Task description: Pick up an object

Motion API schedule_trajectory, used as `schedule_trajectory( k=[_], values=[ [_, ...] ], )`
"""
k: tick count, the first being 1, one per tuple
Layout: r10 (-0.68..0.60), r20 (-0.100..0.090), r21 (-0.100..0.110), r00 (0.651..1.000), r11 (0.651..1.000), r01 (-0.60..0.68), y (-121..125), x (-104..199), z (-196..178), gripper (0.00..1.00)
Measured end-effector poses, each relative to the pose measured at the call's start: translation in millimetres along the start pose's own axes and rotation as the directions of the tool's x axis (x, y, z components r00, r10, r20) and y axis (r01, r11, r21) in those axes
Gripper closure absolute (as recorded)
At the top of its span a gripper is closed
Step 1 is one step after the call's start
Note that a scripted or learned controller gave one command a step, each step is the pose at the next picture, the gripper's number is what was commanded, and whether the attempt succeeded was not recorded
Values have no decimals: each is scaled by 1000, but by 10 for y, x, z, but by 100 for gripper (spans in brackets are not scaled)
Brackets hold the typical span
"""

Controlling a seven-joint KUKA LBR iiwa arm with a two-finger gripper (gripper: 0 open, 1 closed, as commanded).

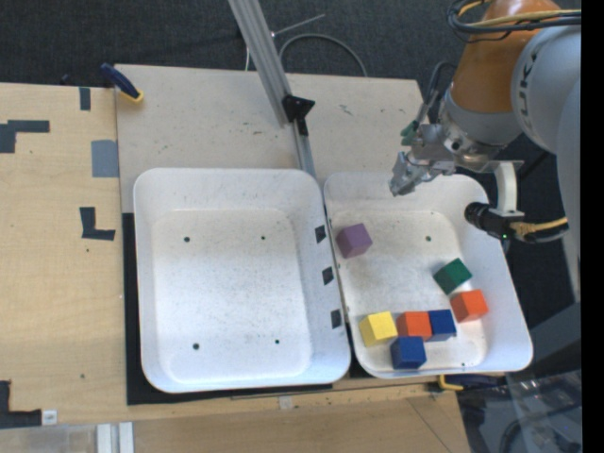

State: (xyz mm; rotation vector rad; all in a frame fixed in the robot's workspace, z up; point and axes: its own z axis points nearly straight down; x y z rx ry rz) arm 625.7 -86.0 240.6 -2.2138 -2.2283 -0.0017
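Observation:
The right bin point(491, 347) holds several small blocks. A purple block point(354, 240) lies alone near its upper left. A green block point(453, 275) and an orange block point(469, 304) sit toward the right wall. Along the front lie a yellow block point(380, 327), another orange block point(414, 324) and two blue blocks point(441, 324) point(408, 352). My gripper point(408, 179) hangs above the bin's far rim, up and to the right of the purple block, with nothing seen between its fingers.
The left bin point(151, 253) lies beside the right one. A slanted metal pole point(269, 55) runs from the top down to the gap between the bins. A black cable and connector point(491, 217) hang by the right bin's far right corner.

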Motion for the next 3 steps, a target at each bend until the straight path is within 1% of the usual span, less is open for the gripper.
schedule_trajectory(
  k=[1,3],
  values=[
    [0,0,0,1000,1000,0,96,557,-66,100],
    [1,0,0,1000,1000,-1,453,1553,-83,100]
  ],
)
